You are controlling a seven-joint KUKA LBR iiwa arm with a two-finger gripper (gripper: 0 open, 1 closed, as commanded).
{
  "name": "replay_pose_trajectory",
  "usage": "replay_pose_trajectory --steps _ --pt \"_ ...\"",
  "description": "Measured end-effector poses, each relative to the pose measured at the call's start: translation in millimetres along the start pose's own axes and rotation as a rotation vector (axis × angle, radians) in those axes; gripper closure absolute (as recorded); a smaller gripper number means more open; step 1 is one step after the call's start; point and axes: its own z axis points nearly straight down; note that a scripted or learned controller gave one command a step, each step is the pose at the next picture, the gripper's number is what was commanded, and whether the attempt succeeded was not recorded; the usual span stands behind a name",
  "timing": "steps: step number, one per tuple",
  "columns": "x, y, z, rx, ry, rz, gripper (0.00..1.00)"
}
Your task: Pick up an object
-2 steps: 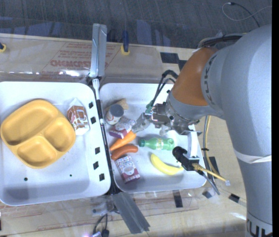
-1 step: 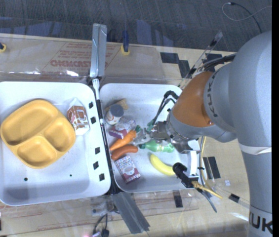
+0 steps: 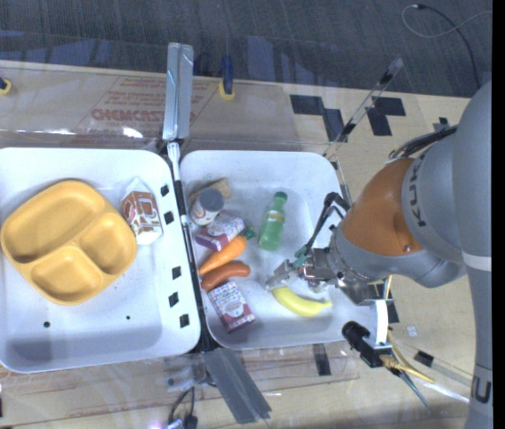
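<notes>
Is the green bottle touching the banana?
Apart. The camera view shows bare white bin floor between the green bottle and the banana lying lower in the right bin.

Open floor beside green bottle [image 3: 273,221]

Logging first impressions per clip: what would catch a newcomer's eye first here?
The big yellow divided tray dominates the left bin. In the right bin, the gripper hovers just above a banana, near a green bottle and a carrot.
</notes>
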Motion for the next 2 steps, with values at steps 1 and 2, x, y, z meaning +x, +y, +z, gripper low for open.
replay_pose_trajectory --steps 1,2 --pt "0.5 0.6 -9.0 0.001 -0.001 -0.005 1.00" --pt "17.1 8.8 -109.3 0.001 -0.001 0.056 1.00"
